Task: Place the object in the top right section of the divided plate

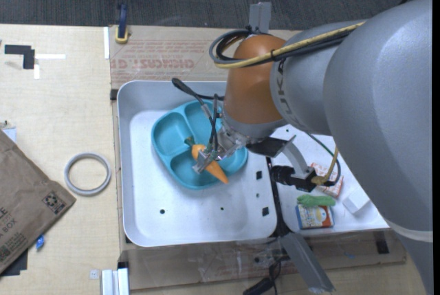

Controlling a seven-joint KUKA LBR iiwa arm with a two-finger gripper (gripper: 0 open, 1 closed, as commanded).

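A grey robot arm reaches from the right over a blue divided plate (180,139) in the left white bin (137,218). Its gripper (207,157) is down on an orange carrot (216,171) at the plate's lower right; the fingers appear closed around the carrot's upper end. The grip looks shallow, so the carrot could slip or swing loose during lifting, landing in the wrong section.
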